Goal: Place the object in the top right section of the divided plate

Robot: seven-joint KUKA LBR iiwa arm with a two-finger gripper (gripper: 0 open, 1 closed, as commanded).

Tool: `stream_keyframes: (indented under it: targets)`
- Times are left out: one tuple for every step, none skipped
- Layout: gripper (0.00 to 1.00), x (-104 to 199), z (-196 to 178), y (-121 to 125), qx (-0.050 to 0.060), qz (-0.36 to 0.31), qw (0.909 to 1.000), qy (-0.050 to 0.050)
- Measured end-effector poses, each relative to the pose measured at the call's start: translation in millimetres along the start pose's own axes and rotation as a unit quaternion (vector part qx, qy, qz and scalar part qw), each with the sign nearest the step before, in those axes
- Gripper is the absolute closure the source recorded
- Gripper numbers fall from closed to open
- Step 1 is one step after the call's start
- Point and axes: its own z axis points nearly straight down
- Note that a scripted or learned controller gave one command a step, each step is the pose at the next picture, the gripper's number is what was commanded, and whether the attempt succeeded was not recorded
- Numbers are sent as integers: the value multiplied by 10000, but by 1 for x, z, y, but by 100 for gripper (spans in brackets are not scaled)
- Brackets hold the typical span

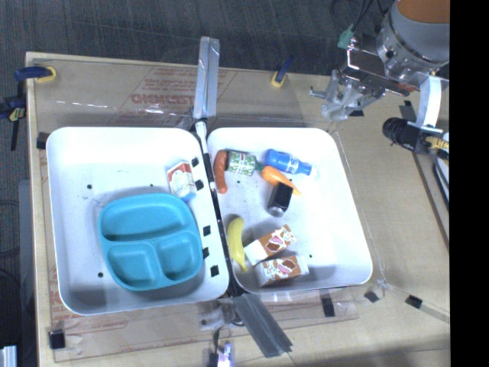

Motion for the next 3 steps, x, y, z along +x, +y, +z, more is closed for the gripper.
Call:
stream_keyframes:
  targets:
    - [100, 47, 116, -74, -5, 1259, 9920, -4]
    - [100, 93, 226, -131, -8, 1626, 9867, -8]
    - [100, 169, 252, -153, -11, 878, 9961, -12]
